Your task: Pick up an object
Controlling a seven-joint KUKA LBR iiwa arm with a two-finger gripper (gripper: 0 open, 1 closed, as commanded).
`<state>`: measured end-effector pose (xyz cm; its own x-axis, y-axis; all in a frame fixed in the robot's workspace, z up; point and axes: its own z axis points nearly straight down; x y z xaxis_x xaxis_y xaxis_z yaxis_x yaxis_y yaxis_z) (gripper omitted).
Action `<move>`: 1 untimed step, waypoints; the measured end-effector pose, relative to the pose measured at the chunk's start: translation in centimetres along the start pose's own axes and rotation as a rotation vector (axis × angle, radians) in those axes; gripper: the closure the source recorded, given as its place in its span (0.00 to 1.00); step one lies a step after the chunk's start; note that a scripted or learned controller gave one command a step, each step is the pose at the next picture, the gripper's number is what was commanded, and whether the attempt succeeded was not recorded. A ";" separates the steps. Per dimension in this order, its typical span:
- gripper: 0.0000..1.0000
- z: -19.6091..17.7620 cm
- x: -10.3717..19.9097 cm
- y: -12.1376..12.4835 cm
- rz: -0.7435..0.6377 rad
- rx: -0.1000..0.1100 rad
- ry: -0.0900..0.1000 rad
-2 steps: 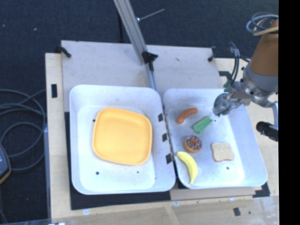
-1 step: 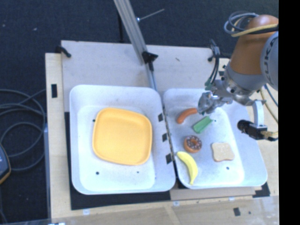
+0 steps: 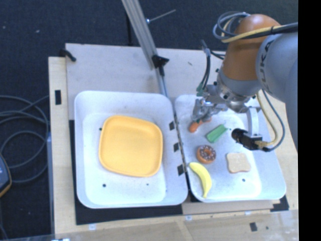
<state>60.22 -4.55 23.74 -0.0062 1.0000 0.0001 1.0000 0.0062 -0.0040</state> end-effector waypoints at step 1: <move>1.00 1.2 5.0 -0.2 0.000 0.001 -0.001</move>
<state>60.02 0.48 22.55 -0.0057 1.0000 -0.0007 1.0000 0.0057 -0.0049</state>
